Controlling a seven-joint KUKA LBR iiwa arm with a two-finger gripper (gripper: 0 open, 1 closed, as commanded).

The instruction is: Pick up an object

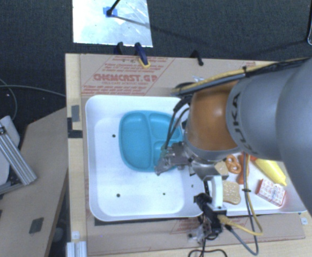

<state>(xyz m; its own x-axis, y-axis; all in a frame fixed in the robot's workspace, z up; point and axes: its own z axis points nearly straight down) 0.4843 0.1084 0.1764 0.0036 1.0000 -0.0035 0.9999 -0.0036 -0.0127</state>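
Your arm [263, 116] hangs over both bins, hiding much of the right bin [292, 210]. In the left bin [99, 159], the blue divided tray [140, 141] lies just left of the claw [166, 165], perhaps touching it. I cannot tell how the claw is set or whether it holds anything. Take the tray's near rim squarely. A pretzel [232, 164], a cracker [231, 193] and a banana [271, 170] lie to the claw's right.

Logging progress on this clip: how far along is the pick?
Done: the arm has reached over the bins. In hand: nothing visibly; the blue divided tray lies flat in the left bin. Left: grasping and lifting an object, perhaps the tray or the yellow item.
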